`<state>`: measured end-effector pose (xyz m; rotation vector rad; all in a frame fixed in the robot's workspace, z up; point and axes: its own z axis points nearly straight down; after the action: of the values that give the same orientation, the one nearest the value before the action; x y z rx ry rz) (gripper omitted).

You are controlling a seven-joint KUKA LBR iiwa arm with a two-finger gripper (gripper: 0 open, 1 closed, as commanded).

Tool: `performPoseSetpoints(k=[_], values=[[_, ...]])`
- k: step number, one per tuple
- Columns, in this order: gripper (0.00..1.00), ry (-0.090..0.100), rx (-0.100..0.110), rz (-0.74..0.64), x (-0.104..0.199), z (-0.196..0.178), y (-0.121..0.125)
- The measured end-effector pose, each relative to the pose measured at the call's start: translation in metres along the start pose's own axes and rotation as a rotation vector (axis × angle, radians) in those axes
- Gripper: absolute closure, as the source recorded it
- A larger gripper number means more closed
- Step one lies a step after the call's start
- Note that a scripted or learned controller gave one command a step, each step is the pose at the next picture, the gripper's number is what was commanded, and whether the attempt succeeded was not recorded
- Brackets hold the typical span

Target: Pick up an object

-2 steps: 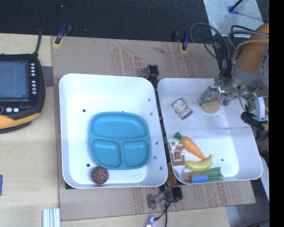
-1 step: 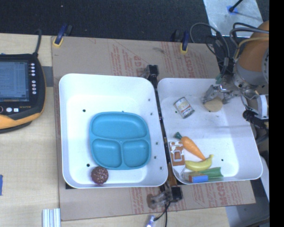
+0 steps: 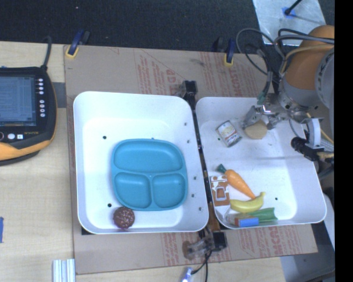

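Camera view: two white bins are being shown side by side on a brown board. The left bin is being occupied by a blue tray with three compartments, lying near its middle, and by a dark round ball lying just beside the tray's near left corner. The right bin is being reached into from the right by the arm, whose orange band is being seen above the wrist. The gripper is being held low over the bin's far part, its fingers spread narrowly about a tan round object; whether that object is being gripped or merely touched cannot be told. A small silver can is being seen lying tilted just to the left of the tan object, apart from it. Along the bin's near edge a carrot, a banana, a green bar and a blue-and-orange marker are being kept close together, with an orange-and-white carton against the left wall. A control pendant with a screen is being rested on the bench, well to the left of the bins.
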<state>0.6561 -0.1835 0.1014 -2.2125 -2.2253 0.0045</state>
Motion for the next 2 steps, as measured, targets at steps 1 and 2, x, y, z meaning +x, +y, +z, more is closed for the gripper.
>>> performPoseSetpoints(k=[1,2], values=[[1.00,0.000,0.002,-0.001,0.066,0.009,0.000],[1.00,0.000,-0.003,0.000,0.140,-0.092,0.001]])
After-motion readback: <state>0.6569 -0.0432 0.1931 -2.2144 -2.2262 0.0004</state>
